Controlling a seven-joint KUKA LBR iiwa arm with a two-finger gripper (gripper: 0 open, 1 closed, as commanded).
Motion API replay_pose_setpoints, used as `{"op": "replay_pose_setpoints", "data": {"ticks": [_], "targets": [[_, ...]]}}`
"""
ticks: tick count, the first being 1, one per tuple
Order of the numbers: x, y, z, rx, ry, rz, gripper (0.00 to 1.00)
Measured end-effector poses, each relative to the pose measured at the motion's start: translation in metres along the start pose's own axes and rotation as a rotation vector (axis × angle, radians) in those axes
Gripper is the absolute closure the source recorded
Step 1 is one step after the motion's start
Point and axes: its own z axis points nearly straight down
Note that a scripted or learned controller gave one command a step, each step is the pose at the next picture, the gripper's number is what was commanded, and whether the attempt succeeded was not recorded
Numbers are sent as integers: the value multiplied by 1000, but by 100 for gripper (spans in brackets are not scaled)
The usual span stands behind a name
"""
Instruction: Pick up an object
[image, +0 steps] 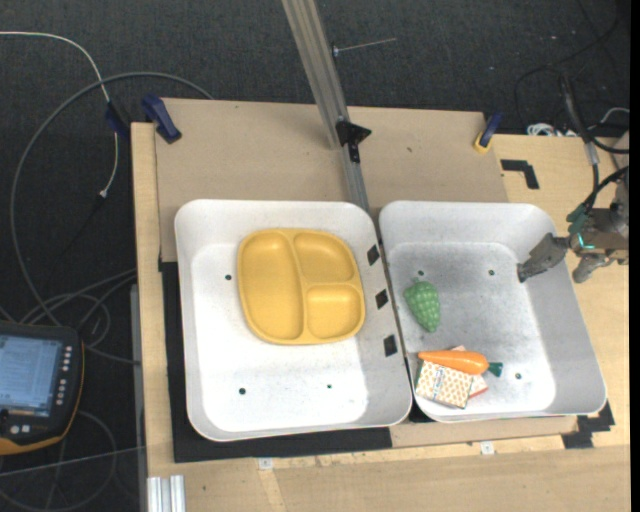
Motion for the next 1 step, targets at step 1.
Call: {"op": "replay_pose_setpoints", "data": {"ticks": [1], "targets": [[0,0,0,0,0,0,0]]}}
